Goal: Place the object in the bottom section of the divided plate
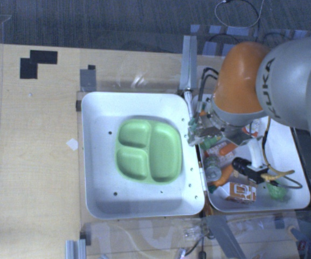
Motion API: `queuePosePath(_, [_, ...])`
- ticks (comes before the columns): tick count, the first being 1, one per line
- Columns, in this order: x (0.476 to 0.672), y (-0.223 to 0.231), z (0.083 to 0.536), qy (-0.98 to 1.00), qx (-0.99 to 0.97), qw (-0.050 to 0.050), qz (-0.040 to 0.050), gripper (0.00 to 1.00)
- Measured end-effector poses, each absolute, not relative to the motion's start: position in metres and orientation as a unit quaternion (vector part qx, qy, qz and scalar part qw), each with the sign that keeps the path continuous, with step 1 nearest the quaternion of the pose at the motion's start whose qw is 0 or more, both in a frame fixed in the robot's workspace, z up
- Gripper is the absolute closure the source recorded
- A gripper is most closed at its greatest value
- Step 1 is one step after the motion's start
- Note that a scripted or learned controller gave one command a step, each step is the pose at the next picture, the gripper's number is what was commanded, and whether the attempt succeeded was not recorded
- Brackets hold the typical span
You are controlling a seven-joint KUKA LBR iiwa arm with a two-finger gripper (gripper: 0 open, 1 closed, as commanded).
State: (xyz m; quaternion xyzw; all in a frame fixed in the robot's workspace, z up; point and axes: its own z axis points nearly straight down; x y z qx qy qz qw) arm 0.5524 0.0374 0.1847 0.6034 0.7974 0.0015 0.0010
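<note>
- Two white bins sit side by side on the tabletop [31, 144]: the left bin [98, 166] and the right bin [302, 197].
- One green divided plate [150, 150] lies flat in the middle of the left bin. It has three sections: two small ones on its left and one long one on its right.
- At least four small things lie in the right bin, crowded together at its near-left part:
  - an orange-and-white box [242, 192]
  - a green lump [277, 192] just beside the box
  - an orange piece [225, 173]
  - a greyish round piece [213, 169] touching the orange piece
- Which of these is the one to be placed cannot be told. All of them are apart from the plate, across the wall between the bins.
- One arm [298, 85] reaches in from the right, its orange band [241, 82] above the right bin.
- The pincer [198, 135] points down at the left edge of the right bin, close against the dividing wall.
- Whether the pincer is wide, narrow or holding anything cannot be told, because the wrist hides it.
</note>
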Motion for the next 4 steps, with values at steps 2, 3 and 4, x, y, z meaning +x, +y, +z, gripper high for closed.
queuePosePath(2, [0.488, 0.123, 0.262, 0.813, 0.582, 0.002, 0.0026, 1.00])
queuePosePath(3, [0.488, 0.085, 0.238, 0.815, 0.580, 0.002, 0.0020, 1.00])
queuePosePath(4, [0.488, 0.085, 0.238, 0.815, 0.580, 0.002, 0.0021, 0.00])
